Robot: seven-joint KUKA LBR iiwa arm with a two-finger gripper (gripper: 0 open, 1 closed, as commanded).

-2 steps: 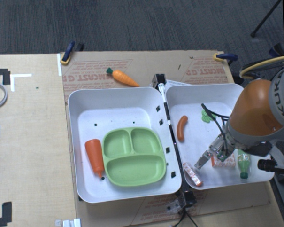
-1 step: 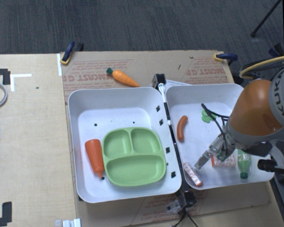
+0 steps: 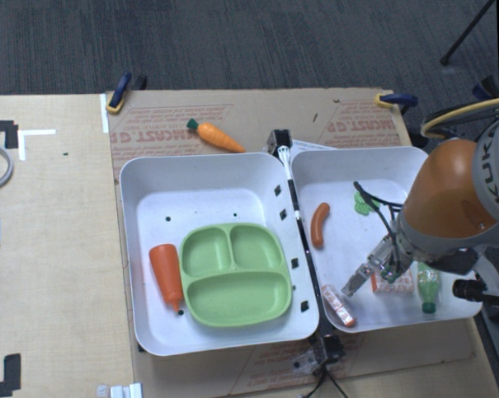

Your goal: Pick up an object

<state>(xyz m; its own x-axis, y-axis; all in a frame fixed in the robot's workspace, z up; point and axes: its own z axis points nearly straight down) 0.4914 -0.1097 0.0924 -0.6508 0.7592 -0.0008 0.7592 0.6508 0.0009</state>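
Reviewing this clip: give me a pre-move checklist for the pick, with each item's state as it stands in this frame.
1. Gripper is over the right bin: ok.
2. A target lies near the fingers: ok; a wrapped pink-and-white packet lies just below-left of them.
3. Something is already held between the fingers: cannot tell; the tips are small and blurred.
4. Neighbours near the wrist: not ok; a crinkly red-and-white packet and a green bottle crowd it.
5. Sausage is apart from the gripper: ok.
6. Left bin items lie away from the arm: ok; the green divided plate and orange cylinder sit there.
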